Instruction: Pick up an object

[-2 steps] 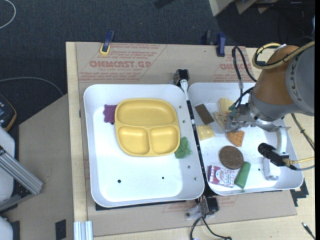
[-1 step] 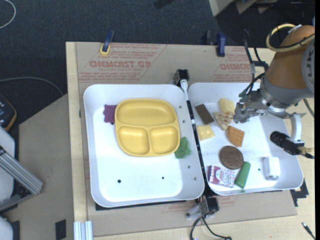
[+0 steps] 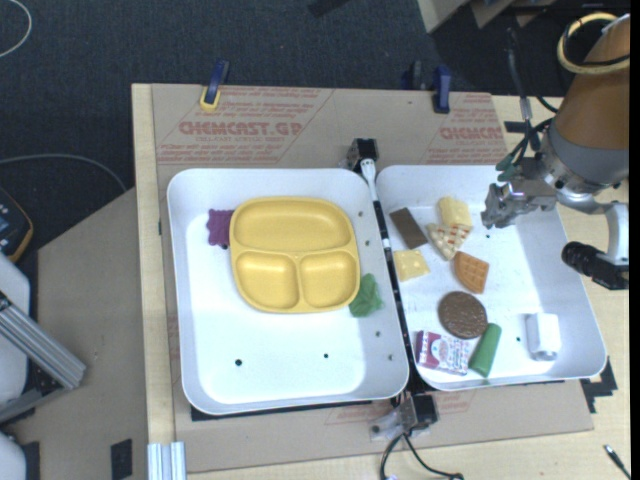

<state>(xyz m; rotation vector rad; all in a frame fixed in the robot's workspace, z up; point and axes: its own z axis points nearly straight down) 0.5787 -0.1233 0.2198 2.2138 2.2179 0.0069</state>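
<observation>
Grey gripper (image 3: 497, 211) hovers upper right of frame; grip state unclear; pale cheese wedge (image 3: 454, 211) lies just left.

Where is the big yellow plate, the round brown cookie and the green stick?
Yellow divided plastic plate (image 3: 294, 226), camera view, bare top compartment.
Round brown cookie (image 3: 464, 314), camera view, middle of its face.
Green cylinder stick (image 3: 486, 349), camera view, middle of its length.

Brown printed desk (image 3: 300, 128) (clamps (image 3: 211, 88) at the far edge), bearing two white bins: left bin (image 3: 195, 298), right bin (image 3: 570, 298), side by side, touching.
</observation>
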